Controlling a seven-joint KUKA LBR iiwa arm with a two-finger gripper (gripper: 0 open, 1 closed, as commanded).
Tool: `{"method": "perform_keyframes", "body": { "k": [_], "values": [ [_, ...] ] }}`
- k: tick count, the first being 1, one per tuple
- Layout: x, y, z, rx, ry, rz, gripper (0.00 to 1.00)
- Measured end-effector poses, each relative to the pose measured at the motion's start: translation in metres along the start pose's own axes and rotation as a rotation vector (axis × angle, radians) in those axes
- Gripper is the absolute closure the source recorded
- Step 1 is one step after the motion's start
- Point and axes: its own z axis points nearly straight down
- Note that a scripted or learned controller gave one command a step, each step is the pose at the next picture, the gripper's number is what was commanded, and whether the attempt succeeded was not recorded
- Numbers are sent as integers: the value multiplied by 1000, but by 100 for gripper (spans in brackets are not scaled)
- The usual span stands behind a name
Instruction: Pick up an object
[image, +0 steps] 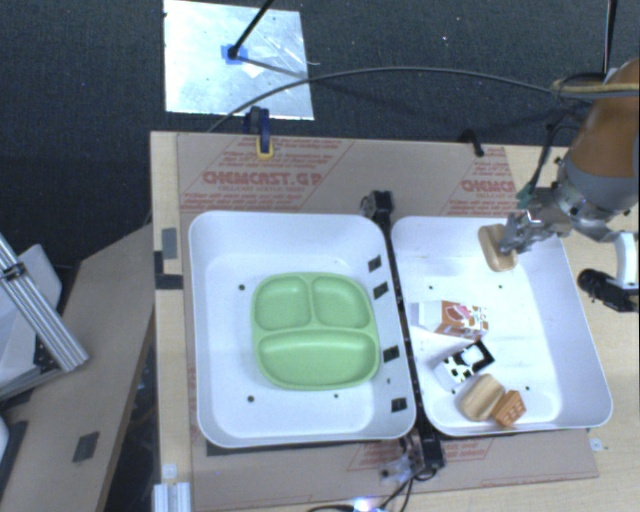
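Observation:
My gripper (510, 242) hangs over the back of the right bin (575, 330), reaching in from the right. A tan rounded block (496, 249) sits between its fingers, and they are shut on it. Lower in the same bin lie a red and white carton (463, 318), a black and white checkered piece (466, 362), a tan wooden piece (479, 397) and a small orange piece (510, 408).
The left bin (215, 300) holds a green divided plate (315, 330). A black divider with clips (392, 300) runs between the bins. Cables arc over the back of the bench. A metal frame (35, 310) stands at the far left.

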Motion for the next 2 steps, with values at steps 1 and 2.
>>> {"method": "perform_keyframes", "body": {
  "k": [1,2],
  "values": [
    [0,1,-19,3,1,-1,100],
    [46,-6,-23,4,3,-4,100]
  ]
}}
